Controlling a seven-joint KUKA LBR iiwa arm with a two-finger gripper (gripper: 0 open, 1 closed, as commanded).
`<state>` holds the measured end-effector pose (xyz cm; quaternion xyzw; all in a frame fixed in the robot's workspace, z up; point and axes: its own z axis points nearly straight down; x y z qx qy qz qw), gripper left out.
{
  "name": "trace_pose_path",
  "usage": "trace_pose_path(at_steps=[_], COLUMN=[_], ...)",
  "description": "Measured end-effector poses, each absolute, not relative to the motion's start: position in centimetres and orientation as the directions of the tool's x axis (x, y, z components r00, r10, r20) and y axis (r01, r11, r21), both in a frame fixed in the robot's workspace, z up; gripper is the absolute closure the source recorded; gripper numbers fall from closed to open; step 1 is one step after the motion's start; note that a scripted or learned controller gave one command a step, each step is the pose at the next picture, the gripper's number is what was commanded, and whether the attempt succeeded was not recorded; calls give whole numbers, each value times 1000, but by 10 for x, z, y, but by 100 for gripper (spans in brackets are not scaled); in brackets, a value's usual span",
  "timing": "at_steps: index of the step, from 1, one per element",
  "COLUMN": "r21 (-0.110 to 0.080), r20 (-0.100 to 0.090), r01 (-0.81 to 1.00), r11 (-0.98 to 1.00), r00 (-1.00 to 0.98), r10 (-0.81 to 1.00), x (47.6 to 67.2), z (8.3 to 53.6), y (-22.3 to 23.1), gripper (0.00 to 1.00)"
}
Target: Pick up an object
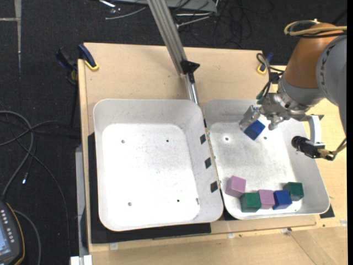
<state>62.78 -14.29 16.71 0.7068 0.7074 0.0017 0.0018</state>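
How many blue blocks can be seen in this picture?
2. One blue block is at the gripper, between its fingers, above the right bin. The other blue block lies in the row of blocks at that bin's near edge. Others may be hidden.

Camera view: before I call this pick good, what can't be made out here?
- End effector: its fingers blur into the wrist above, so how they sit on the blue cube is unclear; cube lifted or touching the right bin cannot be told.
- Arm: cut off by the right edge.
- Near-edge block row: the pink block is partly covered by the green block and blue block.
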Motion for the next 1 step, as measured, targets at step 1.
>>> trace_pose_path(at_steps=[1], r21=[8], r20=[-8], r01=[1000], r11=[3], r00=[-3], r10=[1000], x=[652], z=[118], y=[-146], gripper=[0])
